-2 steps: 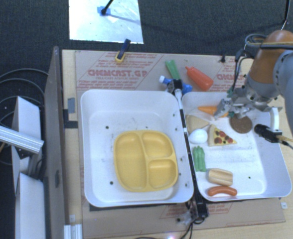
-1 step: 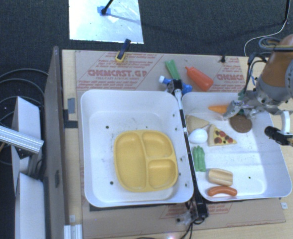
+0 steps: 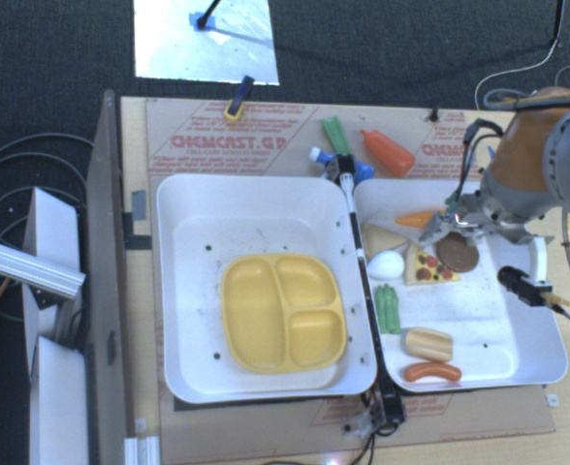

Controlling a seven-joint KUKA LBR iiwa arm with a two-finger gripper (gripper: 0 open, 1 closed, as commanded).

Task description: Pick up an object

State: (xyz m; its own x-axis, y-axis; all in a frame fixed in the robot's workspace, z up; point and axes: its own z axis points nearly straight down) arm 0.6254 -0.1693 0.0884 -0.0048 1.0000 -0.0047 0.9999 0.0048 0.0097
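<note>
Set low over the far part of the right bin (image 3: 489,323), the gripper (image 3: 457,224) is seen at the end of the grey arm (image 3: 556,163), which reaches in from the right. Whether it is released or clenched cannot be told, and nothing can be made out as grasped. A brown disc (image 3: 457,254) is found just on its near side, so close that contact cannot be ruled out or confirmed. A pizza slice (image 3: 428,269) lies against the disc on the left, and an orange carrot (image 3: 417,219) is placed just left of the gripper. A pale wedge (image 3: 382,237) and a white egg (image 3: 386,264) are located further left, beside the wall shared by the two bins. A green pod (image 3: 388,308) is laid nearer along that same wall. A bread roll (image 3: 428,343) and a sausage (image 3: 431,372) are seen at the near end of the bin, well apart from the gripper. The left bin (image 3: 198,240) is occupied by a yellow divided plate (image 3: 285,311). On the board beyond the bins, a green piece (image 3: 336,136), a red-orange piece (image 3: 387,153) and a small blue item (image 3: 364,171) are gathered near the far corner where the bins meet.
</note>
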